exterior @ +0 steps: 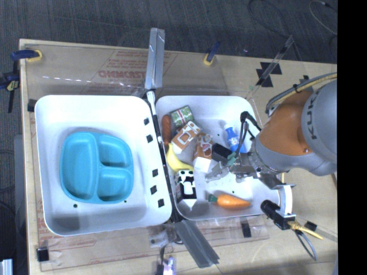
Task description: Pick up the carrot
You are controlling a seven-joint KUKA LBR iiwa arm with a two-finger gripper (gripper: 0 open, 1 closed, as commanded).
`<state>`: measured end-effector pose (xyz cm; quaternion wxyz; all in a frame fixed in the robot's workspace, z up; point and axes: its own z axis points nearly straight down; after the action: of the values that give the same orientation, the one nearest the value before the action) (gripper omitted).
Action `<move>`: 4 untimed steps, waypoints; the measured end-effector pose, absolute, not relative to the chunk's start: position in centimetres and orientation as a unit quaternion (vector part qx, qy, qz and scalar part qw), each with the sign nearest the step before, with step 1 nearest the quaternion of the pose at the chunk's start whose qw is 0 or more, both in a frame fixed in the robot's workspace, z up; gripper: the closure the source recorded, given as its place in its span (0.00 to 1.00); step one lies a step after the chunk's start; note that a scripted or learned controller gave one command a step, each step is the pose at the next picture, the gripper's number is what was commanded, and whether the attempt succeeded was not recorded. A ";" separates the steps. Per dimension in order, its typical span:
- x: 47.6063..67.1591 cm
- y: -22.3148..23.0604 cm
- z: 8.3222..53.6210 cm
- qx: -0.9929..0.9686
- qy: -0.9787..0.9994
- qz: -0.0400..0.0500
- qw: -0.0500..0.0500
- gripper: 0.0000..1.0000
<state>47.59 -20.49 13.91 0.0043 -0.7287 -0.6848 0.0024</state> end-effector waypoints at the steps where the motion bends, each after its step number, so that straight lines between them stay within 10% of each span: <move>1: 47.7 -18.8 8.8 -0.809 -0.588 0.002 0.004 0.00; 2: 47.6 -19.9 18.5 -0.775 -0.632 0.002 0.004 0.00; 4: 47.6 -20.5 15.3 -0.726 -0.688 0.002 0.006 0.00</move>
<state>47.57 -20.46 15.34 0.0059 -0.7258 -0.6879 0.0023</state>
